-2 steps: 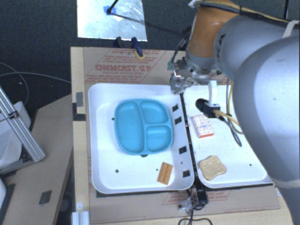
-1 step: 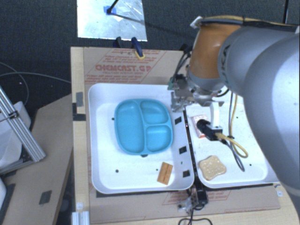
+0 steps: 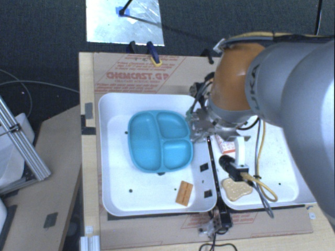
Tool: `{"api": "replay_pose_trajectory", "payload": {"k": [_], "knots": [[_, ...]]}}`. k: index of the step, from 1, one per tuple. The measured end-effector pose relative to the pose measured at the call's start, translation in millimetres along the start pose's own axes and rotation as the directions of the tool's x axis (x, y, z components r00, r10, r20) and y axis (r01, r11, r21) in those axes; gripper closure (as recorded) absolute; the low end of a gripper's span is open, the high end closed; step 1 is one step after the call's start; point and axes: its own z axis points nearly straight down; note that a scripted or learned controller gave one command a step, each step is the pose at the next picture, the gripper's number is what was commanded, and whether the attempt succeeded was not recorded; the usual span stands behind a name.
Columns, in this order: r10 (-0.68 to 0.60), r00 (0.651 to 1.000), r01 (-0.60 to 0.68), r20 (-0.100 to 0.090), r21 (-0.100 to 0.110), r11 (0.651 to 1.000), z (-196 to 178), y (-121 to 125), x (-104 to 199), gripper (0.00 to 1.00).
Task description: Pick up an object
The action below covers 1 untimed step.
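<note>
A blue divided plate (image 3: 159,140) lies in the middle of the left bin (image 3: 114,161). Near that bin's front edge rests a small orange-brown block (image 3: 183,193). The right bin (image 3: 285,174) holds a tan toast-shaped piece (image 3: 236,189), a red and white packet (image 3: 226,147) and a white tube (image 3: 241,153). My gripper (image 3: 199,126) hangs low over the divider between the bins, at the plate's right edge. The wrist and its orange band cover most of it, and whether it touches anything cannot be told.
The grey arm fills the right side and hides much of the right bin. A black and yellow cable (image 3: 257,184) loops over that bin's front. Cardboard (image 3: 137,72) lies beneath the bins, with a blue clamp (image 3: 153,53) at its far edge.
</note>
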Motion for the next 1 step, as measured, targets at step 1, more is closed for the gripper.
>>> {"api": "replay_pose_trajectory", "payload": {"k": [1], "knots": [[-0.003,1.0,0.003,-0.001,-0.026,1.0,-255.8,-1.0,-28.5,1.0]]}}
